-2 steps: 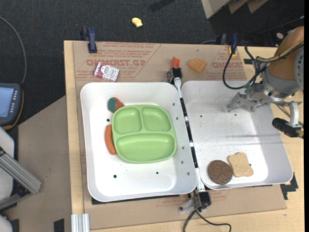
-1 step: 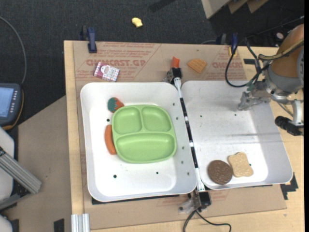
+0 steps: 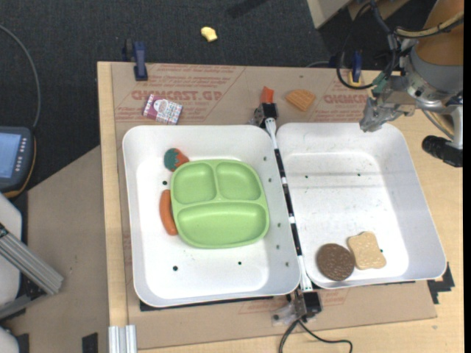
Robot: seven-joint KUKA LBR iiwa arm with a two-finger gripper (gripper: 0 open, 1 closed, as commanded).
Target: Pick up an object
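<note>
approach step: gripper (image 3: 373,118) is seen upper right, grip state can't be told; descent reqd toward brown disc (image 3: 335,261), lower right.

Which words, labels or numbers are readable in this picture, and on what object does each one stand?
"CHEMCAST GP", roughly, in faded red print on the brown board under the bins; the last letters are uncertain.
Smaller red lines on the same board: too blurred to read.
Small pink and white packet: print too small to read.
</note>
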